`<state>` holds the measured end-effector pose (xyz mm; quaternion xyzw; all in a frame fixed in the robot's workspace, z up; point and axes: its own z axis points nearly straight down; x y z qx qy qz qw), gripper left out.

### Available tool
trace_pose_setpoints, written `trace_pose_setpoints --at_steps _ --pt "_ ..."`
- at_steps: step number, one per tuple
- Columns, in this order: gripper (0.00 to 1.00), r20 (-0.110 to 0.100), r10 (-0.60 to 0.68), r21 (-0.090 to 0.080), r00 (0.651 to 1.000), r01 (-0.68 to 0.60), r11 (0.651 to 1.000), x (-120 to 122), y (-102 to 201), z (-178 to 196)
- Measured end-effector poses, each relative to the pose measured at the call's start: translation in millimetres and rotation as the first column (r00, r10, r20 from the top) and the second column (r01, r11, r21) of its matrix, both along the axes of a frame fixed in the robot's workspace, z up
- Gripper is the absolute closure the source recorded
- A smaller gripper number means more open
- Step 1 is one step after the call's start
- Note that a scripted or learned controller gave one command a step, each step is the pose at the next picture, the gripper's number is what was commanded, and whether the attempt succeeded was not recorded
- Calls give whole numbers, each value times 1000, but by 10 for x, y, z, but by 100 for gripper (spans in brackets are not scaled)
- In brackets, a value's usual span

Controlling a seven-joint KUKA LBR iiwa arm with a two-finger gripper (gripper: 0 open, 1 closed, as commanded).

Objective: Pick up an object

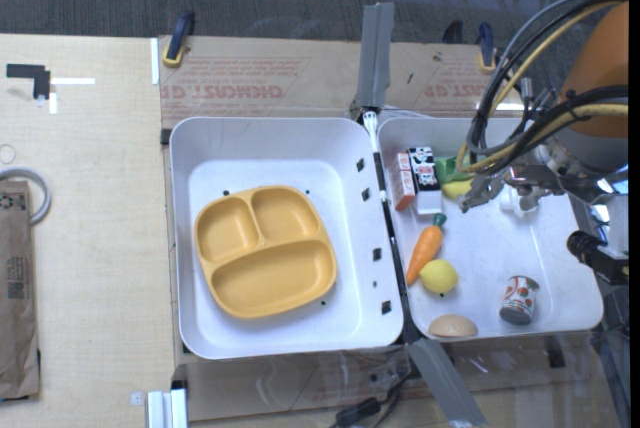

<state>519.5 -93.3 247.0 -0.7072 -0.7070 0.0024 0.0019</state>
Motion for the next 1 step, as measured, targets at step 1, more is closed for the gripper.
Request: trace_pose_setpoints --at_steps 1 --pt "0 3 -111 1 994 111 994 -76 -19 -1365"
